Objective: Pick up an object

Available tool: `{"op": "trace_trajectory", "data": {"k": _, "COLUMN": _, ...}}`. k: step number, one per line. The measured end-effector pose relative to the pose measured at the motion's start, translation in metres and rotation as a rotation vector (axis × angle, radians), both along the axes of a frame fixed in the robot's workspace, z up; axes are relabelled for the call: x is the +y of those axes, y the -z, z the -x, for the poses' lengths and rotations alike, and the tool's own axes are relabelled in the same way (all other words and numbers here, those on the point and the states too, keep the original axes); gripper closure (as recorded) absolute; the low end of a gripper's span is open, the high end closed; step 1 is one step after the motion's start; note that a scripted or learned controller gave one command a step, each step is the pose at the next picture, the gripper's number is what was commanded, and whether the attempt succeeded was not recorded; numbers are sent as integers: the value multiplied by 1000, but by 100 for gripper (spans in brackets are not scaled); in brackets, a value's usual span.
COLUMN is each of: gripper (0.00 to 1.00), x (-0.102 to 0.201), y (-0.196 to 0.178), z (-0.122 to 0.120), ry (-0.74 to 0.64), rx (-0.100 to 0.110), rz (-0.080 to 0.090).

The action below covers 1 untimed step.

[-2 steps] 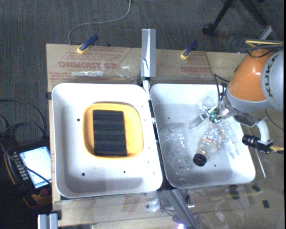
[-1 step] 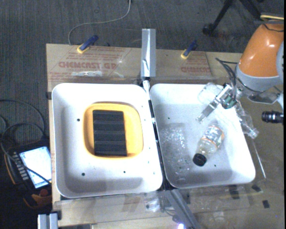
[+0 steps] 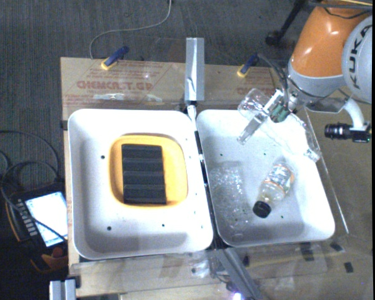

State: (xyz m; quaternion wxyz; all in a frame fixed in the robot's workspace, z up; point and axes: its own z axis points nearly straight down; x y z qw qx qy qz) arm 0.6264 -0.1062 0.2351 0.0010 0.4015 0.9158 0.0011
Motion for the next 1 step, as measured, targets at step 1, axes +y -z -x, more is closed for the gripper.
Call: {"op": "trace_trajectory", "data": {"k": 1, "gripper": 100, "x": 53, "y": 40, "z": -27, "ry": -24, "rx": 2, "rz": 1}}
